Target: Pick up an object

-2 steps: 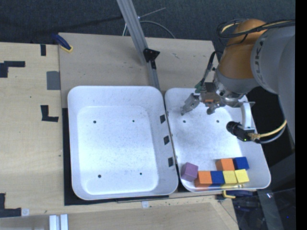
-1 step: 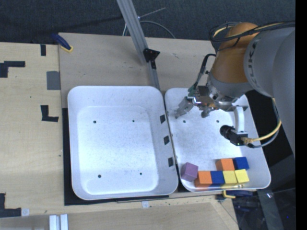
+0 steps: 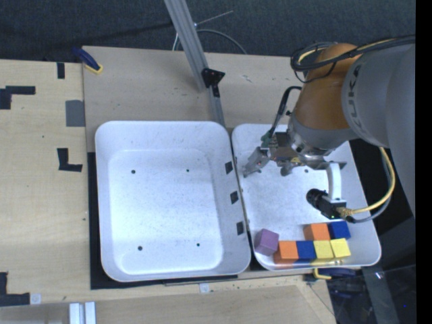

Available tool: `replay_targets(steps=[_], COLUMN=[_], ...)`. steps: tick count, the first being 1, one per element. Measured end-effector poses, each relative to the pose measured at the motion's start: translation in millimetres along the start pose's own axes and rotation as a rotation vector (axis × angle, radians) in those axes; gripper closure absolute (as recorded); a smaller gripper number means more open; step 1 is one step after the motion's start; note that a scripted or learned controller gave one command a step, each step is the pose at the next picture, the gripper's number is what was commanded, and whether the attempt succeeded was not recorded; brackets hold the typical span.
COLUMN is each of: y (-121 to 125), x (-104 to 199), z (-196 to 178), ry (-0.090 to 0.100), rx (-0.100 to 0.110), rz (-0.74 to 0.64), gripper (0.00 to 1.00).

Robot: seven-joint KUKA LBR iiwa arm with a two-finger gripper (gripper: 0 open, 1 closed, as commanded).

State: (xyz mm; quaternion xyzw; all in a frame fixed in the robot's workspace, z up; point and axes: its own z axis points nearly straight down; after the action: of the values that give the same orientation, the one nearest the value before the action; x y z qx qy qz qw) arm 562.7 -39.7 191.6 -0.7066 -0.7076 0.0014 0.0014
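Observation:
Several small blocks lie clustered at the near edge of the right bin [image 3: 263,201]: a purple block [image 3: 268,240], an orange block [image 3: 288,250], a blue block [image 3: 306,250], two yellow blocks [image 3: 324,250] and, behind them, another orange block [image 3: 315,232] and a blue one [image 3: 339,229]. My gripper [image 3: 268,165] hangs over the far left part of the right bin, well apart from the blocks. Its fingers [image 3: 252,165] are spread open with nothing between them.
The left bin [image 3: 162,201] sits beside the right one, sharing a raised rim in the middle. A slanted metal pole [image 3: 192,39] with a black clamp crosses above the bins' far edge. A black connector and yellow cable [image 3: 324,202] hang from the arm over the right bin.

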Motion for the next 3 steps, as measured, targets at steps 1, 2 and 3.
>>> replay_targets(steps=[1,2,3], y=[-24.1,24.6,-16.4], x=[19.0,2.2,8.8], z=[0.2,-0.2,0.1], ry=[0.0,-0.001,0.0], rx=[0.0,-0.005,0.001], rz=[0.0,0.0,0.002], gripper=[0.0,0.0,0.0])
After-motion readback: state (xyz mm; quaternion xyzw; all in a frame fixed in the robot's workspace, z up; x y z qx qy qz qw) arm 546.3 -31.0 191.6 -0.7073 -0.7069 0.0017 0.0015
